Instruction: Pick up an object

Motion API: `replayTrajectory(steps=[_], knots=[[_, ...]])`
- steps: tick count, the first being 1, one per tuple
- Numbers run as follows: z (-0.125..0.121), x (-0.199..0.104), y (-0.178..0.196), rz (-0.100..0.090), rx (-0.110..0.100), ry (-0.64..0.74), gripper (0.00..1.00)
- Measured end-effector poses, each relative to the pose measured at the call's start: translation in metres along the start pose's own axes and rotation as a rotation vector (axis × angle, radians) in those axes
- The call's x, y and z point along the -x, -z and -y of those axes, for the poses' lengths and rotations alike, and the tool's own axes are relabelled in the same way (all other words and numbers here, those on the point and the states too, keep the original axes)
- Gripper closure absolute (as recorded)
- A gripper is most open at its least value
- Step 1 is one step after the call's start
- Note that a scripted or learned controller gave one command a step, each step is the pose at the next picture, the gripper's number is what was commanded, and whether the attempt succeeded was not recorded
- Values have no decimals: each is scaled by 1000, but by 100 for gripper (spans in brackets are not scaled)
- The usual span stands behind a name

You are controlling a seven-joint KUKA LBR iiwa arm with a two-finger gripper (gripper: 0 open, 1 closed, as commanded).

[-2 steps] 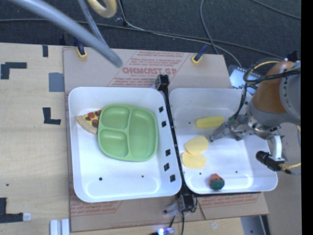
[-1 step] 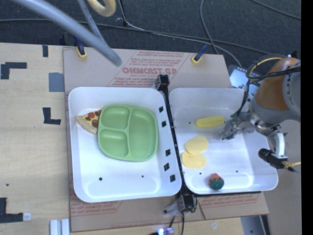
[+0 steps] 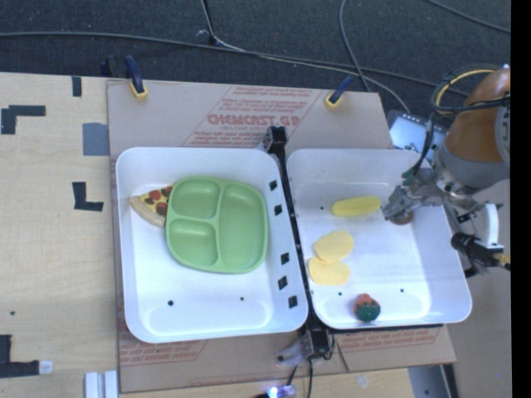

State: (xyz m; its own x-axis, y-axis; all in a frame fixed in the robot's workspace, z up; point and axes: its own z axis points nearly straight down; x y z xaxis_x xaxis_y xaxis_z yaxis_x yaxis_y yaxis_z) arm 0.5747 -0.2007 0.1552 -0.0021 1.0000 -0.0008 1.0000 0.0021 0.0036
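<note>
you're looking down on two white bins side by side on a cardboard sheet (image 3: 249,114) clamped to the bench. the gripper (image 3: 401,209) hangs low over the right bin (image 3: 431,264), near its right wall and toward the far edge; it is too small and dark to make out, so you cannot tell whether it is released or clenched, and nothing can be seen held in it. just to its left lies a long yellow piece (image 3: 356,206), close to the gripper but you cannot tell if they touch. nearer the middle of that bin sit two flat yellow slices (image 3: 332,257), one overlapping the other, beside the left wall. at the near edge rests a small round red-and-green object (image 3: 367,308), well apart from the gripper. the left bin (image 3: 207,313) carries a green divided plate (image 3: 217,224) that takes up most of its far half, and a pizza slice (image 3: 152,205) pokes out from under the plate's left rim, against the bin's left wall. between the bins runs a black divider with clips (image 3: 282,214) — it stands between the gripper and everything in the left bin. the arm (image 3: 477,143) with its orange band comes in over the right bin's far right corner, cables trailing behind it.
</note>
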Motion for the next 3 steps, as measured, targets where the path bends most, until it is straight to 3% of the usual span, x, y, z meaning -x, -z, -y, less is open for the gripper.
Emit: replayTrajectory(steps=[2, 3], knots=[[-6, 3, 97, 1, 1, -1, 100], [-4, -50, 83, -1, -6, 3, 100]])
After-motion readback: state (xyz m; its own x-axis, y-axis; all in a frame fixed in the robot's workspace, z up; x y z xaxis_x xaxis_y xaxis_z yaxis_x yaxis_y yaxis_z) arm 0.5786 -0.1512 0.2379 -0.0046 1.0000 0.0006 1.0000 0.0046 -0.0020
